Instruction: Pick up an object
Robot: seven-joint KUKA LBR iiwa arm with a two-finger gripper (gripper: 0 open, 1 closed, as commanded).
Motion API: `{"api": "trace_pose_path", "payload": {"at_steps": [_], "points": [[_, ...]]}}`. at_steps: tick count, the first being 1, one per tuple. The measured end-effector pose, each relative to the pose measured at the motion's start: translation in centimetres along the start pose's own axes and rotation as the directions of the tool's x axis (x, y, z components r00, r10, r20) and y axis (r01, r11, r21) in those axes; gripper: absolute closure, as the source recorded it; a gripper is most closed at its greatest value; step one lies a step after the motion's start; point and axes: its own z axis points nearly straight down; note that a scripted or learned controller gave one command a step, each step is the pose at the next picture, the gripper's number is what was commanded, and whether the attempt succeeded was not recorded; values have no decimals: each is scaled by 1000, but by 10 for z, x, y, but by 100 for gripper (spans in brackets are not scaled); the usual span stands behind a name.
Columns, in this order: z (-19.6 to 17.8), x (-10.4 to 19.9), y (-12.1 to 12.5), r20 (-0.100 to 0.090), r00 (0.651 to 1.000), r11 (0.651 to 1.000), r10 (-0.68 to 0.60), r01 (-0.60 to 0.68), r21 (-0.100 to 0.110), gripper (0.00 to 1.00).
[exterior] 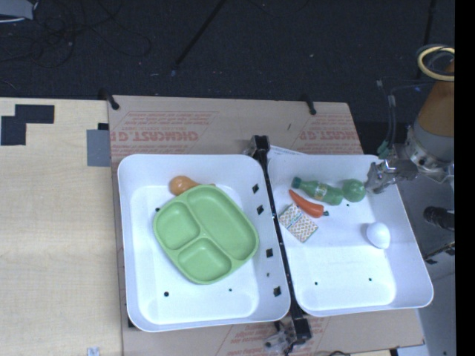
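My gripper (380, 175) hangs at the right bin's (356, 284) far right rim, just right of a green round piece (354, 190). A green bottle (320, 190) lies on its side left of that piece. An orange-red carrot (306, 203) lies below the bottle, and a small checkered packet (298, 224) sits under the carrot. A white egg (378, 235) rests near the bin's right wall, below the gripper. Nothing shows in the gripper's grasp.
The left bin (137, 273) holds a green divided plate (205, 233) with an orange ball (182, 185) tucked behind its far edge. A black divider (271, 228) runs between the bins. The arm's orange band (438, 110) stands at the right edge.
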Motion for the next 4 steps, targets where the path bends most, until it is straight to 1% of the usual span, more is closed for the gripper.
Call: {"api": "trace_pose_path", "payload": {"at_steps": [1, 2, 3, 4], "points": [[-53, -1, 1, 1, 1000, 1000, 0, 0, -1, 100], [-40, 55, 4, -3, 1000, 1000, -2, 2, 6, 100], [-43, 109, -7, -3, 1000, 1000, -2, 2, 6, 100], [-29, 159, -12, -3, 1000, 1000, -2, 2, 8, 100]]}}
